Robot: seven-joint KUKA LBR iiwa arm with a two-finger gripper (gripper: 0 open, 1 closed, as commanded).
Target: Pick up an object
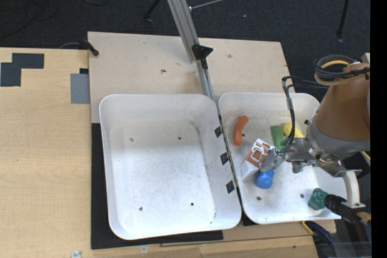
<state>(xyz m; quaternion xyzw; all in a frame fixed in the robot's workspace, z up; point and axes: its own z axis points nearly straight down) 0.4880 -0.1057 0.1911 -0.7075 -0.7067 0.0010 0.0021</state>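
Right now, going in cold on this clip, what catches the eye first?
The grey arm with its orange band reaches in from the right over the right bin, its gripper down among a huddle of small things. Brightest there are an orange sausage-shaped piece, a blue object and a white and orange carton beside the gripper. A dark green object sits apart near the bin's right corner.

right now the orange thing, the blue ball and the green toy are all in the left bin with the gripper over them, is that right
Not quite: the bin is wrong. The camera view shows the orange thing, the blue ball and the green toy in the right bin, not the left bin. The gripper does hang over that cluster.
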